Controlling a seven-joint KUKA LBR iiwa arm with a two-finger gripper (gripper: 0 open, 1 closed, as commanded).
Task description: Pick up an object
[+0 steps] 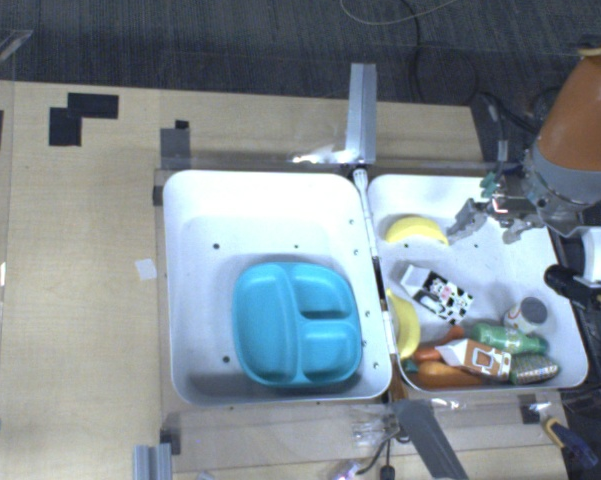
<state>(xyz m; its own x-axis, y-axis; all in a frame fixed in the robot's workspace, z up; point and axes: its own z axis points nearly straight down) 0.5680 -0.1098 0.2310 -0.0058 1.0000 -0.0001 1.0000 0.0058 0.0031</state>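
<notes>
Yellow lemon (pixel 415 231) lies just left of gripper (pixel 490 218), long axis left-right; fingers spread open, nothing between them.

The arm (pixel 580 118) is cut off at the right edge (its fingers (pixel 467 218) blurred).

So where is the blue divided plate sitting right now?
In the camera view the blue divided plate lies in the left bin, toward its near right corner, close to the divider shared with the right bin holding the clutter.
</notes>
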